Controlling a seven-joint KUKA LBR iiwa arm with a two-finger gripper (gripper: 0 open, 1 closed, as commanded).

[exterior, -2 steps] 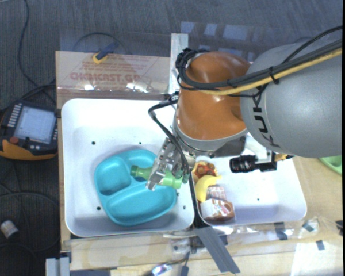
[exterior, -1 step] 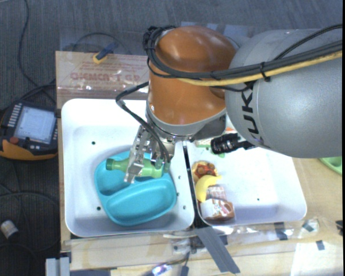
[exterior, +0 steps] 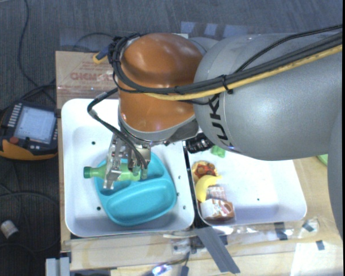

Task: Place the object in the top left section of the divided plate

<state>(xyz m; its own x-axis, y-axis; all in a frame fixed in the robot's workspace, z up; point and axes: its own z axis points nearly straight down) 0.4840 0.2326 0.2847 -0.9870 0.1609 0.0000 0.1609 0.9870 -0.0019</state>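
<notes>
Evidently the job is in its closing stretch, though not provably finished. The grey arm with its orange band [exterior: 155,85] reaches down into the left shallow white plastic bin [exterior: 75,154], and the jaws [exterior: 125,168] hang over the upper left part of the teal divided plastic plate [exterior: 144,203] that lies in that bin. A green plastic bottle-shaped toy [exterior: 100,172] lies across that spot, its neck poking out to the left past the plate's rim, its body running under the metal fingers [exterior: 112,174]. The fingers appear to sit either side of the toy's body, so I judge the jaws to be pinching it, but the wrist blocks much of the contact and the plate's dividers cannot be made out from here.

So the carry looks done: the toy is at or just above the wanted section. What seems left is to let it settle fully inside the rim, release, and lift away. Its overhanging neck could tip it out on release.

The right white bin [exterior: 264,194] holds a yellow banana toy [exterior: 203,186], a brown packaged snack [exterior: 217,203] and a small green piece [exterior: 218,152], all well apart from the plate.
</notes>
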